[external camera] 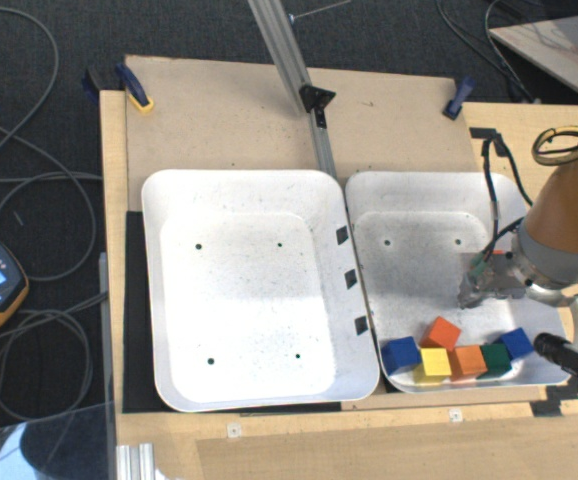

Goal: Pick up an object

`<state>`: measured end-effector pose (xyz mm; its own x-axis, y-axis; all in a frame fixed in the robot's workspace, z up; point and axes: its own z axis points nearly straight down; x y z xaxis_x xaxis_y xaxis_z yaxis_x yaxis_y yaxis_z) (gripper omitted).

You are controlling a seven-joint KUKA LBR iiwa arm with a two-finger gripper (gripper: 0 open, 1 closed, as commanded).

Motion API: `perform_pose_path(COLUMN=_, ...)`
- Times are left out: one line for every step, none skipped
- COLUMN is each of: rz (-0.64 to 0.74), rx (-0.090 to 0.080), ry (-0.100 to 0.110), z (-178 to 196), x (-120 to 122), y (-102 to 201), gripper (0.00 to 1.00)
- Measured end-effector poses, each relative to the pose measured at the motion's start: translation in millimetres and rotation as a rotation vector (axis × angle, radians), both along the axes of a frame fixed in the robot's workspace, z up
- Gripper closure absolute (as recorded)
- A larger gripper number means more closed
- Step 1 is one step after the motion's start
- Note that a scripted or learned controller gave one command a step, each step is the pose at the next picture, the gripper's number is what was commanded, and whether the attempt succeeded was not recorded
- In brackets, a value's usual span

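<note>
Several coloured blocks lie along the front edge of the right bin: a blue one, a yellow one, two orange ones, a green one and a second blue one. My gripper hangs low over the right bin's right half, just behind and slightly right of the upper orange block. Nothing is visibly held. The arm's orange band rises to its right.
The left bin lies beside the right one, with black clips along their shared edge. A metal pole slants up from the back of the bench. Blue clamps sit at the rear corners. Cables trail at right.
</note>
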<state>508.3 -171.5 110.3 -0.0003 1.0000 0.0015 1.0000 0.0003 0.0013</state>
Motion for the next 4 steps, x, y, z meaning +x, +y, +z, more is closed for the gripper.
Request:
perform_pose_path(rz=0.001, rx=-0.003, ry=-0.005, z=56, x=-8, y=1, gripper=1.0)
perform_pose_path(rz=0.001, rx=-0.004, ry=-0.005, z=99, x=-10, y=0, gripper=1.0)
perform_pose_path(rz=0.001, rx=-0.003, ry=0.0, z=95, x=-9, y=0, gripper=1.0)
perform_pose_path(rz=0.006, rx=0.001, ry=0.0, z=94, x=5, y=48, gripper=1.0)
